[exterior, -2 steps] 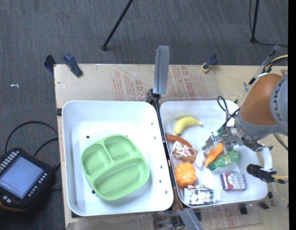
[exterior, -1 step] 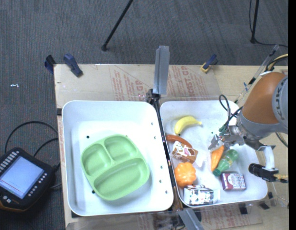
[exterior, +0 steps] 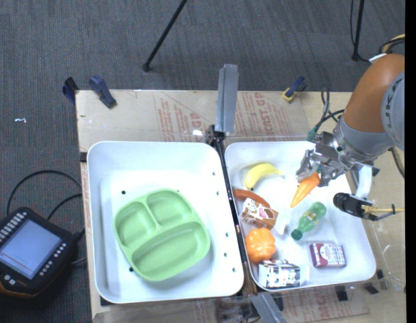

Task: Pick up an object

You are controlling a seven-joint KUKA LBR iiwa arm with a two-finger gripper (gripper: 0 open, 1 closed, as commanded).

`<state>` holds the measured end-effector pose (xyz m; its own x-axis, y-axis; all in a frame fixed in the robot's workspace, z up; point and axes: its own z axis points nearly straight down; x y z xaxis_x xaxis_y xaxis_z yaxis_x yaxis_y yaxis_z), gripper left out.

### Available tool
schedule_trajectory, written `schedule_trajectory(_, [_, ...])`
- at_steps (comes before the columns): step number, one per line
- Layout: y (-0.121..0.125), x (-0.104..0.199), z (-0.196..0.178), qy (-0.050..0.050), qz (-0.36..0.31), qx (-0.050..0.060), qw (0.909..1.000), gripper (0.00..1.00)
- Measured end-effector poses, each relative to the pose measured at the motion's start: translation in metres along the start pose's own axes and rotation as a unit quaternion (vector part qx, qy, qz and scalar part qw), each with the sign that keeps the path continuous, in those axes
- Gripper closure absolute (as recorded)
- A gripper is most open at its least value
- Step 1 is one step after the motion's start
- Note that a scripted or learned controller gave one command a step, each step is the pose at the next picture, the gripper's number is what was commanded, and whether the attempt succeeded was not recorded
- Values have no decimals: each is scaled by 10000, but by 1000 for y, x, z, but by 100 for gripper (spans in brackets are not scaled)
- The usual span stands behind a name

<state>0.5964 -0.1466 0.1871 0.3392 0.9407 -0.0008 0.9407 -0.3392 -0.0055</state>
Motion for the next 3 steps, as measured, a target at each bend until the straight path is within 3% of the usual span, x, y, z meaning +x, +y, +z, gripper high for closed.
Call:
schedule_trajectory(1, [0,0,0,0,0,0,10000,0])
schedule_trajectory(2, [28,35,101,2,-508,3,9987,0])
schedule_trajectory(3, [27,36,93,-3,-532,36,9986,100])
